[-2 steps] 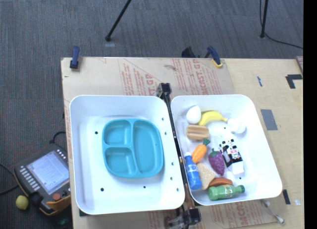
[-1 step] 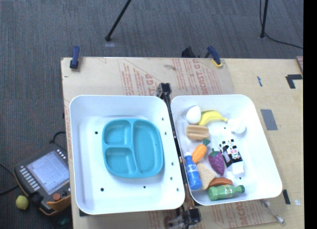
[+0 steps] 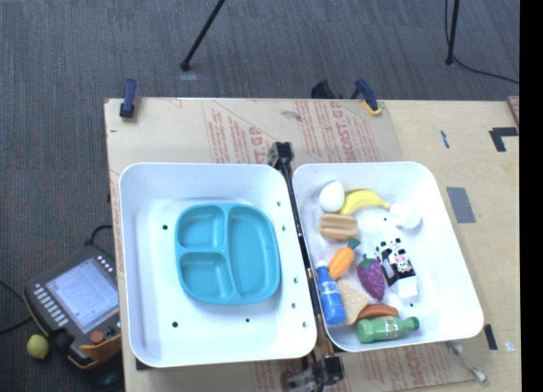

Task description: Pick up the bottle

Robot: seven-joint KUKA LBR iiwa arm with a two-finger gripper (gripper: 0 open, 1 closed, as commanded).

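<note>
Lying in right bin (image 3: 458,297), near front wall: green bottle (image 3: 386,328), beside blue bottle (image 3: 329,294), carrot (image 3: 341,260), grapes (image 3: 371,277). Left bin (image 3: 136,212) held blue tray (image 3: 227,253).

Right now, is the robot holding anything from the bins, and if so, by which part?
Nothing is seen held. The green plastic bottle lies on its side along the near wall of the right white bin, among the toy foods, with nothing gripping it.

grey control pendant (image 3: 75,301): lit screen, orange corner, black cable
</note>
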